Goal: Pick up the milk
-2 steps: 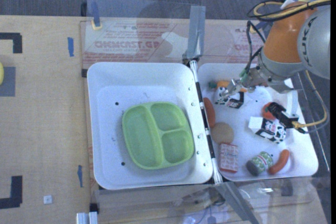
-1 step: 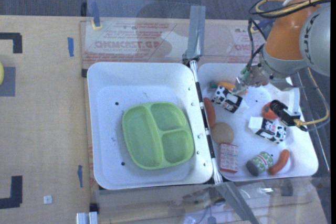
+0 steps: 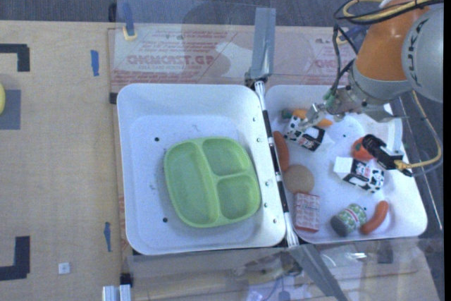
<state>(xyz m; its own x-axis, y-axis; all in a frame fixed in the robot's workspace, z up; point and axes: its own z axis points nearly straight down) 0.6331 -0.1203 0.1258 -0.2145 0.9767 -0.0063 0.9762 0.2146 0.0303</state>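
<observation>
Gripper: above the right bin's 11 o'clock corner; grip state cannot be told.
Milk carton: tilted, just below the gripper.

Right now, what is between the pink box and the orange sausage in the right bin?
A small green can lies on its side between the pink box and the orange sausage. The camera view shows this.

Even, bright light falls from above; shadows stay soft and faint. The white bins look slightly washed out, the clear plastic sheet at upper centre shows pale glare, and detail is soft throughout.
</observation>
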